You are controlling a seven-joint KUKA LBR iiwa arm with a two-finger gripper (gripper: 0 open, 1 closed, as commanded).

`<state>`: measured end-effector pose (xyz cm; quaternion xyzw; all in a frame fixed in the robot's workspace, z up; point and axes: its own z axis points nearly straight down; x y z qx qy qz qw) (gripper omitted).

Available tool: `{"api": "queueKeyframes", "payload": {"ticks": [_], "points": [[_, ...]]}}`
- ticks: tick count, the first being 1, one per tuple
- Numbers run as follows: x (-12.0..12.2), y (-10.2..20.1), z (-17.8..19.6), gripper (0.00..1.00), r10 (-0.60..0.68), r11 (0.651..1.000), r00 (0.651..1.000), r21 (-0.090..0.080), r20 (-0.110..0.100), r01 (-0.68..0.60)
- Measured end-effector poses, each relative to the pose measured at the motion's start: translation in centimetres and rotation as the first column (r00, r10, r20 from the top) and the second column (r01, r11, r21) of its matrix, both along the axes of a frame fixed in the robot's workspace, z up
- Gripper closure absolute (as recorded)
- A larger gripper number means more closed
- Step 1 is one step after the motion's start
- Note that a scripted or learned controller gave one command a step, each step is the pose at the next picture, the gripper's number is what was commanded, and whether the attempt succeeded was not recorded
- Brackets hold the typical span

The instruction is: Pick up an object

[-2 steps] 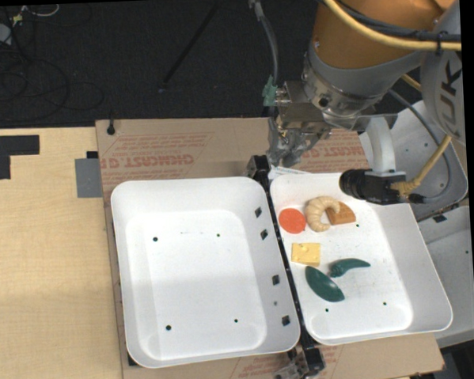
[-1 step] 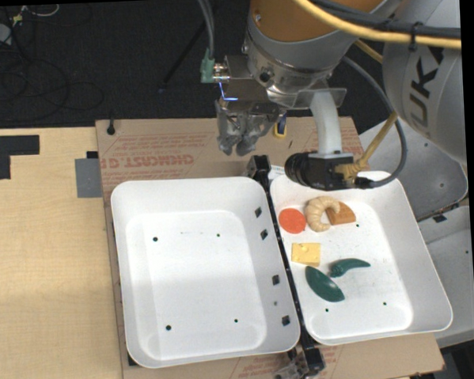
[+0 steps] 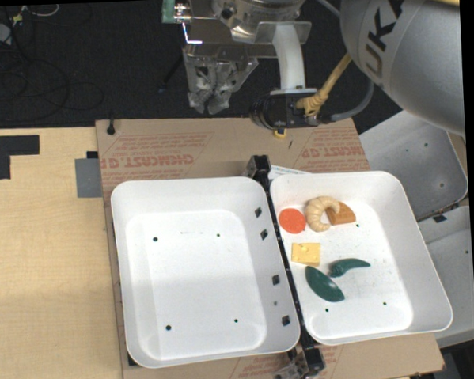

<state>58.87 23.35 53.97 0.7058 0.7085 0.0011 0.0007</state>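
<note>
The gripper (image 3: pixel 216 91) hangs high above the far edge of the bench, over the cardboard sheet (image 3: pixel 179 148) and well apart from every object; whether its fingers are open or closed cannot be told, since they blur into a grey mass against the dark background. All candidate objects lie in the right bin (image 3: pixel 414 239), near its left wall: a flat orange disc (image 3: pixel 292 219), touching it a pale curved croissant-shaped piece (image 3: pixel 328 212) with a browner right end, below them a yellow wedge (image 3: pixel 306 254) resembling cheese, and nearest the camera two dark green pieces, one a curved pepper-like form (image 3: pixel 349 266) and one a smooth oval leaf shape (image 3: pixel 323 284), meeting at a point. The left bin (image 3: pixel 129 254) is a shallow white tray with rounded corners and small dark holes in its floor. A black clamp strip (image 3: pixel 274 254) runs between the bins. The arm's upper body is cropped at the top and right edges.
</note>
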Motion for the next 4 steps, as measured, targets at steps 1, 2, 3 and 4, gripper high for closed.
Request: {"api": "queueKeyframes", "payload": {"ticks": [1, 2, 3, 4], "points": [[3.05, 1.11, -0.31, 1.00, 0.001, 1.000, 1.000, -0.003, -0.005, -0.001], [2.91, 1.09, -0.28, 0.00, 0.002, 1.000, 1.000, -0.003, -0.007, -0.002], [2.88, 1.20, 0.68, 1.00, 0.008, 1.000, 1.000, -0.004, -0.010, -0.008], [2.88, 1.19, 0.63, 0.00, 0.009, 1.000, 1.000, -0.005, -0.012, -0.009]]}}
